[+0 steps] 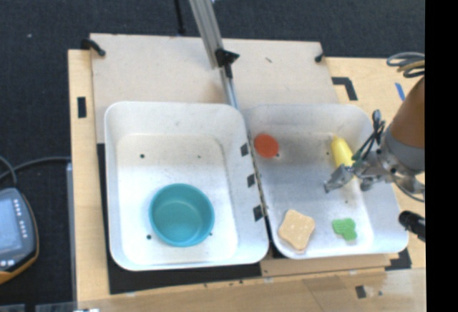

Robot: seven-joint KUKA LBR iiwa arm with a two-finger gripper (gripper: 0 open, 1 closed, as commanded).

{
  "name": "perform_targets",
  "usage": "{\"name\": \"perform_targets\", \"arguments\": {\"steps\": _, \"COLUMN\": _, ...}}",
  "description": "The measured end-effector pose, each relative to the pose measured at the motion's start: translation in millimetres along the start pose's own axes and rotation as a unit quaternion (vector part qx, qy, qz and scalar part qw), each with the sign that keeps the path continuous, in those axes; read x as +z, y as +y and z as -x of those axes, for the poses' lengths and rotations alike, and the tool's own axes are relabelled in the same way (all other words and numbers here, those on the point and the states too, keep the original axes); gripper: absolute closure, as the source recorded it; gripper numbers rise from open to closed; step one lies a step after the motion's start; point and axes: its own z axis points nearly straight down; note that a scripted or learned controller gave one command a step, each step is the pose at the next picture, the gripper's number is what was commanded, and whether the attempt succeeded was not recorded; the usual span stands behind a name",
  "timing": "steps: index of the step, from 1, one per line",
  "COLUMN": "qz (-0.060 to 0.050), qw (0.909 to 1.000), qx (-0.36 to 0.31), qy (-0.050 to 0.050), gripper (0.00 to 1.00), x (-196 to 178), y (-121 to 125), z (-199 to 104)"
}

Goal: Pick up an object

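End effector (pixel 342 179): low in the right bin (pixel 315 117), just below the yellow piece (pixel 341 152) — whether apart or together, I cannot tell.
Risk: it may nudge the piece away and miss.

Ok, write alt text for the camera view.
A grey arm's gripper reaches from the right into the right bin, beside a yellow object; an orange piece, a tan piece and a green piece also lie there. The left bin holds a teal bowl.
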Motion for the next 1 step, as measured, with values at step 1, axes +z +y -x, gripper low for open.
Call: {"name": "perform_targets", "arguments": {"steps": 1, "qz": 0.004, "qw": 1.0000, "qx": 0.002, "qy": 0.000, "gripper": 1.00, "x": -13.5, "y": 2.0, "z": 0.9}}
